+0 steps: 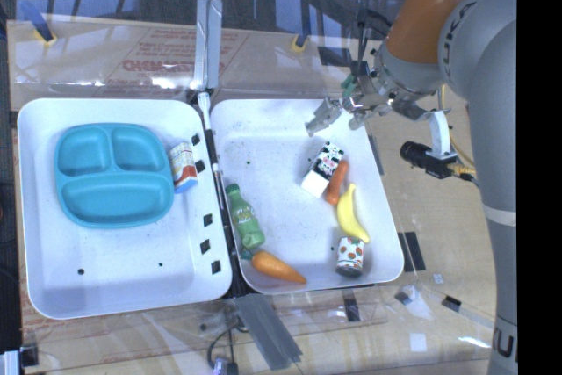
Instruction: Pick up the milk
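The milk (pixel 324 168), a cow-spotted carton, lies tilted in the right bin (pixel 263 127), touching a carrot (pixel 337 182) beside a banana (pixel 351 215). Just above it hovers the gripper (pixel 340 115), fingers spread apart, holding nothing, clear of the carton.

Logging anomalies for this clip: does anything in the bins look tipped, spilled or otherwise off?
Nothing looks spilled or damaged. The milk lies tipped on its side in the right bin, touching a carrot. A small can lies against the blue tray in the left bin. The gripper hovers above the milk.
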`<state>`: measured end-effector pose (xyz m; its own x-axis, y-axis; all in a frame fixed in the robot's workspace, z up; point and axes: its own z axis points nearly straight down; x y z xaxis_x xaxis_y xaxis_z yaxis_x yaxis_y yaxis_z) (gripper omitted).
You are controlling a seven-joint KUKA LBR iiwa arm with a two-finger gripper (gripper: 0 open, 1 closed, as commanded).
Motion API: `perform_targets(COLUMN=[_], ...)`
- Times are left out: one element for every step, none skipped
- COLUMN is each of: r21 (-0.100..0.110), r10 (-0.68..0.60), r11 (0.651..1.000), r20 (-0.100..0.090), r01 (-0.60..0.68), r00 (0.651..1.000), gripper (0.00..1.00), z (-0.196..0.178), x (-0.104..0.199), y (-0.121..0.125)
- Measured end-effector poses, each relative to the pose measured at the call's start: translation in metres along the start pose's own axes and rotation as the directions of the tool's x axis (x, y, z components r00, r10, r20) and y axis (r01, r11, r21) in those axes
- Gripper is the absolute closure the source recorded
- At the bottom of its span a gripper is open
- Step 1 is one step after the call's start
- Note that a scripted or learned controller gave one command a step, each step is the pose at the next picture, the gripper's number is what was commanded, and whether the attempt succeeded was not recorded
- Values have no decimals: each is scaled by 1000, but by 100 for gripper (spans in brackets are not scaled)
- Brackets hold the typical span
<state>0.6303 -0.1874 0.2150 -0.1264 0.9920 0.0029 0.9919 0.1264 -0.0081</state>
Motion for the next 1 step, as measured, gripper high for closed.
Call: perform_targets(r21=[-7], r10=[-221], r11=[975], r20=[5], r01=[221], r00=[975], gripper=[0], z=[124], x=[-24], y=[13])
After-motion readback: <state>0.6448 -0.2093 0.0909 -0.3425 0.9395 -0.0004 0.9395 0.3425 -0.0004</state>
